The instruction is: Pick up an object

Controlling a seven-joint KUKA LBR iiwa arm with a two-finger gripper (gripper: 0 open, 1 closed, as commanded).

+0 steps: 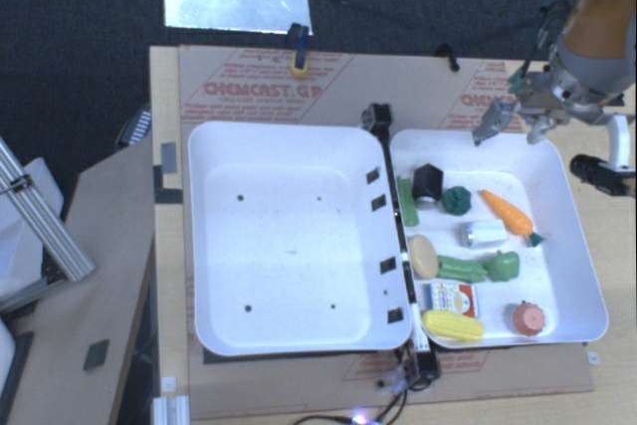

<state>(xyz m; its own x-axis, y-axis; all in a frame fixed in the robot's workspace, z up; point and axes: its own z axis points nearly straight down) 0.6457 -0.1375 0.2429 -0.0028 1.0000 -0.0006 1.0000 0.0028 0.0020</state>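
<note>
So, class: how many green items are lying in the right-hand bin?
4. A long green piece lies along the left wall, a dark green lump near the middle, and a green pod beside a green pepper lower down. None looks hidden.

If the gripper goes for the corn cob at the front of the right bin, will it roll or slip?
The corn cob looks rounded and elongated, so it may roll if nudged from the side. It lies against the small carton and near the bin's front wall, which probably limits that. Its glossy surface suggests light plastic, possibly slippery between the fingers of the gripper.
</note>
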